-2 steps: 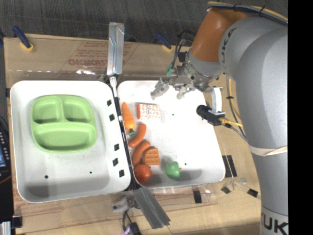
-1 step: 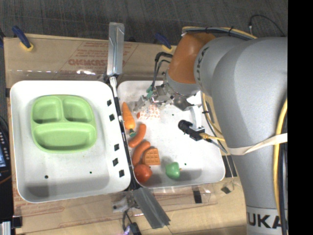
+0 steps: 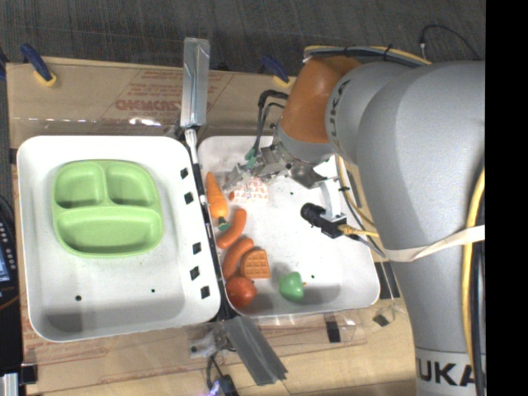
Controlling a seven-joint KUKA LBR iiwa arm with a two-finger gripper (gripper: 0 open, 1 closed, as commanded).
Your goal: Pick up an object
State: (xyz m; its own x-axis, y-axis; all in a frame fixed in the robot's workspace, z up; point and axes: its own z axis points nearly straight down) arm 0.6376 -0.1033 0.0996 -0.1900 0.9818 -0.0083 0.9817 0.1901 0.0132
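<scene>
Grey robot arm's gripper (image 3: 250,165), jaw state impossible to tell, hovers in the shallow white right bin (image 3: 351,291) above a long orange plastic carrot (image 3: 216,196).

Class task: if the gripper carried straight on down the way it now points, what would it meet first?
Probably the red-and-white patterned item just below the gripper in the right bin, beside the carrot; depth is unclear.

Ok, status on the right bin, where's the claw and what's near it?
Claw low in right bin's upper left corner. Carrot just below it, not gripped. Sausages, waffle, tomato, green pepper loose below.
</scene>
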